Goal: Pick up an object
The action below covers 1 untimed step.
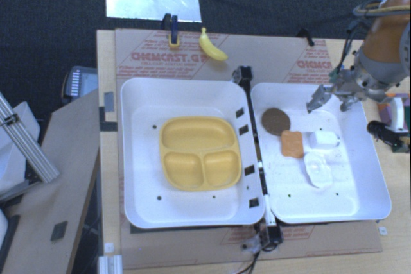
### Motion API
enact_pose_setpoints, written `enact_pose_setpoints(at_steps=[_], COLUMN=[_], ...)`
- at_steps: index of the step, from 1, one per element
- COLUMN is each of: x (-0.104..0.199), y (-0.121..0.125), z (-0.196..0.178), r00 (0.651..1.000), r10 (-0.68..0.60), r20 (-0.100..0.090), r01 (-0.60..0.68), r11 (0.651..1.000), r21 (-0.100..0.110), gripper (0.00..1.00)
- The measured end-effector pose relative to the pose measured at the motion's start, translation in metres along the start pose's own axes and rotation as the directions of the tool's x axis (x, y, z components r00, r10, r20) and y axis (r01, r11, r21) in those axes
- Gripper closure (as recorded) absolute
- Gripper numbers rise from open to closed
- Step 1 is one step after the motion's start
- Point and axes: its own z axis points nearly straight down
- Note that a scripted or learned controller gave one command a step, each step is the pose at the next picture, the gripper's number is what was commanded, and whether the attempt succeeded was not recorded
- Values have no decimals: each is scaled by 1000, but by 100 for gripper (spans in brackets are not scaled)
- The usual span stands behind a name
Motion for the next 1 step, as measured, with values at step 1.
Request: enact_pose_setpoints(at_steps=[1], x=[0], y=[3], z=[-8], r00=[1000], r10=[-3], r20=[2], r01=[3], r11=[1000], r21=[-13], gripper=[0])
